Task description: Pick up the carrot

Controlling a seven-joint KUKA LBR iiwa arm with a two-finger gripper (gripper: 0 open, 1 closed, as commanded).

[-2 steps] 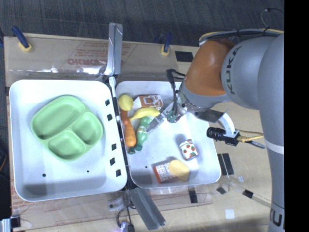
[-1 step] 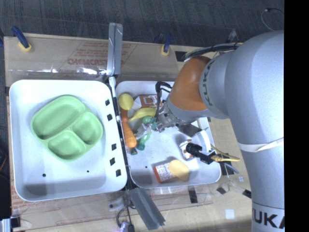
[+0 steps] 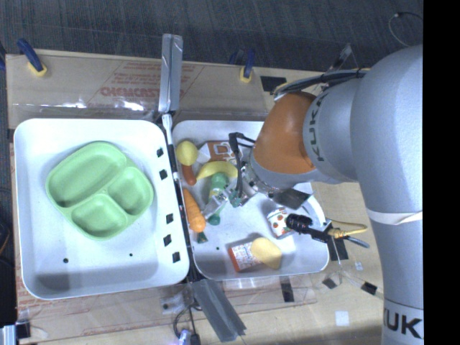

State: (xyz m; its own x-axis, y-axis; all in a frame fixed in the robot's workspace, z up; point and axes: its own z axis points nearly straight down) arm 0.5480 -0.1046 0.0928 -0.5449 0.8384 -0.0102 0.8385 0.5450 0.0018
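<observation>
You are seeing the gripper hovering just right of the carrot lying along the right bin's left wall; jaw state indiscernible; likely light, stiff, slick, so grasp mid-body.

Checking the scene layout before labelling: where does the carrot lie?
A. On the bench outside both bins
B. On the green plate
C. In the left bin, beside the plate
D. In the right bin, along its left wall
D: the carrot lies in the right bin, close along its left wall, while the green plate sits in the left bin.
</observation>
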